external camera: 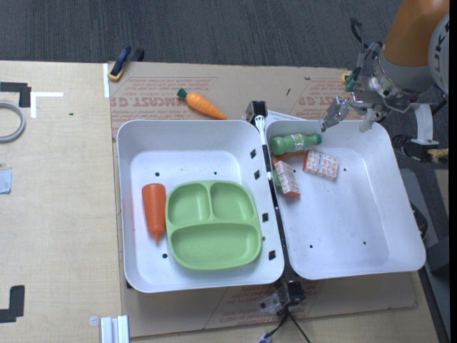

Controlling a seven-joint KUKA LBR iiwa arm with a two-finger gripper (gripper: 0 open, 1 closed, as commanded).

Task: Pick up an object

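While the grey arm (421, 20) hangs over the far right corner, two white bins sit side by side on the bench. The left bin (136, 141) holds a big green plate (213, 225) with three parts, and an orange tube-shaped toy (154, 209) lies just beside it. The right bin (357, 220) holds the things nearest the gripper (348, 117). A green bottle (294, 143) lies on its side near the far wall. A small red and white packet (321, 164) lies close to it, and a little red box (285, 178) lies near the middle wall. A toy carrot (203, 104) rests outside the bins.

The gripper is above the far edge of the right bin, with its two fingers spread apart and nothing between them.

The bottle looks light and hard, but round and smooth, so it may roll or slip. Pinching it across the middle of its body seems best.
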